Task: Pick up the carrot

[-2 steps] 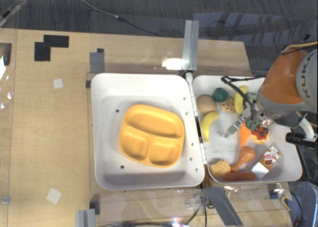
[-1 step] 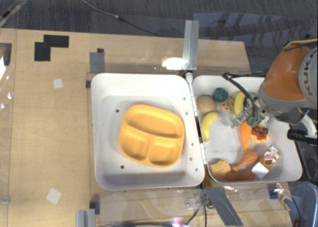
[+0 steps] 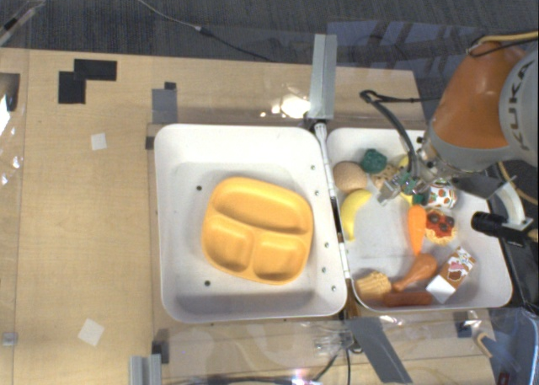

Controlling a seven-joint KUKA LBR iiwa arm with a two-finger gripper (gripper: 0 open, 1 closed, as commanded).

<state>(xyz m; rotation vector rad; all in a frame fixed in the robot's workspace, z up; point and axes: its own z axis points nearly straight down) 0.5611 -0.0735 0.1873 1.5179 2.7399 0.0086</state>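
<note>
Gripper (image 3: 404,179) sits low in the right bin (image 3: 497,295), above the carrot's top end; its opening state cannot be determined. Carrot (image 3: 417,230) lies in that bin, beside a yellow item (image 3: 354,211).

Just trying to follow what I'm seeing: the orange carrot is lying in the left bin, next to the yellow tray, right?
Not quite. The camera view shows the carrot in the right bin, among the other toy foods. The yellow tray lies in the left bin.
</note>
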